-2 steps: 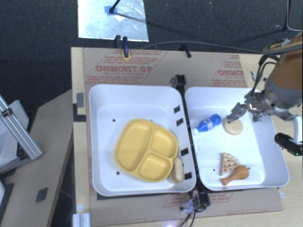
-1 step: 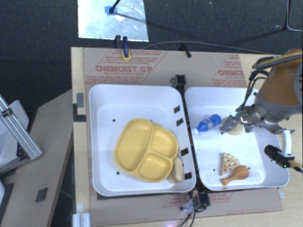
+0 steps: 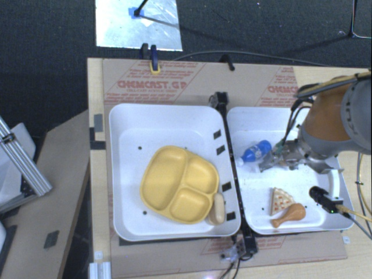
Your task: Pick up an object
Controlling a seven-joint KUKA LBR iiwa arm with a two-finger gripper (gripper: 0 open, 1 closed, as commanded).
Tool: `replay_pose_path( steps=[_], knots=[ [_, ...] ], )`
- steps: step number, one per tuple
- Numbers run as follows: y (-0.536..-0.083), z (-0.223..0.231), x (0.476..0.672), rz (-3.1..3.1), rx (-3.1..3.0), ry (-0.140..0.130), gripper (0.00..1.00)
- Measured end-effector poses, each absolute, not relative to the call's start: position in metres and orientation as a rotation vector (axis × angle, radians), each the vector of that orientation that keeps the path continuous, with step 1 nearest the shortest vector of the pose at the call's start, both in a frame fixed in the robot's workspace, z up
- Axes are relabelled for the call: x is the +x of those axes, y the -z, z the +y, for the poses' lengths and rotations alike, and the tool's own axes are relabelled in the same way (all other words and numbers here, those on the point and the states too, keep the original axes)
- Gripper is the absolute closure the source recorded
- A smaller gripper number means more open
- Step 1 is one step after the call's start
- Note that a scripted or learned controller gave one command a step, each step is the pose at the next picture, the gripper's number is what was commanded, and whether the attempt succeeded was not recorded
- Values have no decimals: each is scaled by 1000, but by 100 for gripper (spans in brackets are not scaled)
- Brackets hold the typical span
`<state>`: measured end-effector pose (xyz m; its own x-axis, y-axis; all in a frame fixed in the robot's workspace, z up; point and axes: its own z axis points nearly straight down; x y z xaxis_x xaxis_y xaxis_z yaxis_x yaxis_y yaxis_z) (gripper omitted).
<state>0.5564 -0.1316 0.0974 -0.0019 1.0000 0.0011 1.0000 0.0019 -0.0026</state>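
Item 1, nearest you: right shallow white plastic bin (image 3: 256,224), front corner. It holds a brown toy drumstick (image 3: 288,215) and, touching or just behind it, a small triangular toy pizza slice with red spots (image 3: 281,200). Both lie flat, close to the front wall; you judge them awkward for a top-down pinch because they crowd each other.

Item 2: left shallow white plastic bin (image 3: 125,214). It holds a yellow compartmented plastic tray (image 3: 174,182) with a small beige rounded piece (image 3: 217,208) against its front right edge.

Item 3, mid right bin: small blue plastic bottle with a white cap end (image 3: 254,152), lying on its side near the divider, well apart from the drumstick. You judge it the likeliest target.

Item 4: the hand (image 3: 280,157), low over the right bin just beside the bottle. You cannot tell whether it is open or closed; nothing is visibly gripped.

Advice: centre over the bottle's middle, straddle across its narrow width, descend fully before closing, and keep off the divider.

Item 5, farthest: the table (image 3: 174,80) behind the bins.
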Motion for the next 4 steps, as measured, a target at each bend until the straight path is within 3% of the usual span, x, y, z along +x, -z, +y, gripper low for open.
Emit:
replay_pose_path(
  steps=[1, 2, 4],
  knots=[
    [-84, -131, 557, -2223, -2220, 0, 0],
    [-96, -132, 558, -2226, -2220, 3, 100],
    [-213, -138, 565, -2231, -2221, 6, 100]
  ],
)
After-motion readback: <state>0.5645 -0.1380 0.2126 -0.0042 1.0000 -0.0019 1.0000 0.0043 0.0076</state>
